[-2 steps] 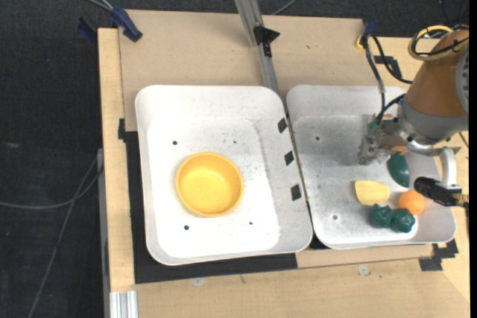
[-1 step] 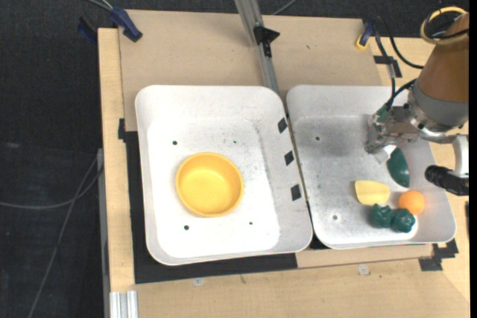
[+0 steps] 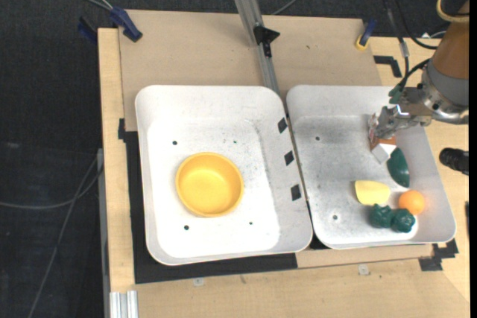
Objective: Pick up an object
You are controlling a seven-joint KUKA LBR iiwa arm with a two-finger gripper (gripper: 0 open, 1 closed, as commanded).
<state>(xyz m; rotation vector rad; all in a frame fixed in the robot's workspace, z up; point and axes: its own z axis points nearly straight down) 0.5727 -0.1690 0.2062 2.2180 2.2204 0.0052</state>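
Observation:
My gripper point(image 3: 382, 127) hangs low over the upper right part of the right bin point(image 3: 335, 160), at the end of the grey arm with the orange band. Just below it lies a small white and reddish object point(image 3: 383, 150), partly hidden by the gripper. A dark green oval object point(image 3: 399, 167) lies next to that. Toward the bin's front right corner are a pale yellow piece point(image 3: 371, 192), an orange ball point(image 3: 411, 202) and a lumpy green object point(image 3: 392, 218). Whether the gripper touches anything is unclear.
A yellow bowl point(image 3: 209, 183) sits in the left bin point(image 3: 160, 115). A metal pole point(image 3: 246, 4) slants up from between the bins at the back. Blue and yellow clamps mark the bench's back corners.

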